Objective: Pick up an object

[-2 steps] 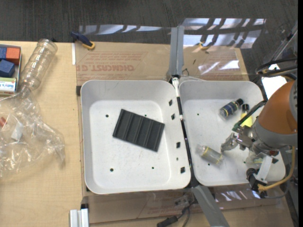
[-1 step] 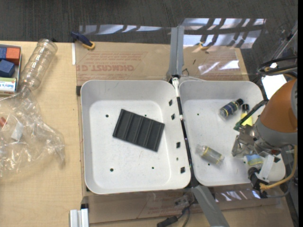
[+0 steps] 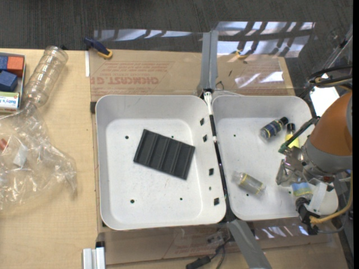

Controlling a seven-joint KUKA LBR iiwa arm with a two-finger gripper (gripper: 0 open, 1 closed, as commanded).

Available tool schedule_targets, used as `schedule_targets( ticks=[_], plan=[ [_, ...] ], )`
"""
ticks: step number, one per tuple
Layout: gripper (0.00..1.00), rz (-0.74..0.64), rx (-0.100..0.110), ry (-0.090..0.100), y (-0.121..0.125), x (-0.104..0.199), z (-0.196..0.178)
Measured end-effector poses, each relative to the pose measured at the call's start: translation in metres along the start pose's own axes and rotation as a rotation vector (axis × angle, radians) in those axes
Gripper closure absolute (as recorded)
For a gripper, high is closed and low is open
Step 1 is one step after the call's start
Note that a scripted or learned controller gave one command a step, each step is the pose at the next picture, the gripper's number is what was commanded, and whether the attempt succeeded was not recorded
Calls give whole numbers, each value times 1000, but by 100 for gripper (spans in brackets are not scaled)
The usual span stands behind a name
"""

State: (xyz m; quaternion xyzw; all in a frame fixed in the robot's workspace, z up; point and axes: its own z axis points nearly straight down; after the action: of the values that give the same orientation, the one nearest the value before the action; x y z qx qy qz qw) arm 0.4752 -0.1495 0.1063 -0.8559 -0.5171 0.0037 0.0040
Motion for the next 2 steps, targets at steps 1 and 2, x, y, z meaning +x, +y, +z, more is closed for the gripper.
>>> schedule_targets(
  ticks=[1,2],
  plan=[
    [100,1,3,-1,0,-1,-8],
    [100,-426,-10,-1,5,15,-122]
  ],
)
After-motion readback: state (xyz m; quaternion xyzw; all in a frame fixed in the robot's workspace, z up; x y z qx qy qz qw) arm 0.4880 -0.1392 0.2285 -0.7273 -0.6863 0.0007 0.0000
